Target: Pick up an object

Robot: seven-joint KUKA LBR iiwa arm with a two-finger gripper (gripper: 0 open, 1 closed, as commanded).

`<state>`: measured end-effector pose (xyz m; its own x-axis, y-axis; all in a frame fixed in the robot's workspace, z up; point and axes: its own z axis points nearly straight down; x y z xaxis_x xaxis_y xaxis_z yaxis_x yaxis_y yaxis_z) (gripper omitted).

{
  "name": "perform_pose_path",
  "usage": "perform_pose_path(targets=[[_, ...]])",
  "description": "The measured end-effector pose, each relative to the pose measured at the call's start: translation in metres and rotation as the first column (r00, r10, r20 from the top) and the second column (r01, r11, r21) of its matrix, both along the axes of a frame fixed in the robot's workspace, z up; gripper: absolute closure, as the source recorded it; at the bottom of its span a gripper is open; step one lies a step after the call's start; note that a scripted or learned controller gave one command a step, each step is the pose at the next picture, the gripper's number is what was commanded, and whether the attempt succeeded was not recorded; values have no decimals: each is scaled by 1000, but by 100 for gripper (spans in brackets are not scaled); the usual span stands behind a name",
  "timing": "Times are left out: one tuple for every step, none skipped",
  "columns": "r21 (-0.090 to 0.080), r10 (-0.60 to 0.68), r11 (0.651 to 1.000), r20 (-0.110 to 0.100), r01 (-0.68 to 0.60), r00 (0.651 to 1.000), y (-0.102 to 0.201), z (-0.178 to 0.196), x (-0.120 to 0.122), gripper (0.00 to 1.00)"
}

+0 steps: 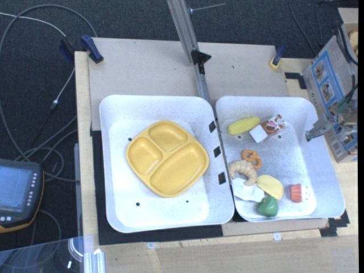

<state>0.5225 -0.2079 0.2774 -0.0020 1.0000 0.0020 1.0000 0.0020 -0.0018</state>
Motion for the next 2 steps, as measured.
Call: perform_pose_path(targets=[[0, 0, 1000, 0, 0, 1000, 0, 0, 0, 0], [1, -1, 1000, -3, 1, 1000, 7, -44, -2, 0]])
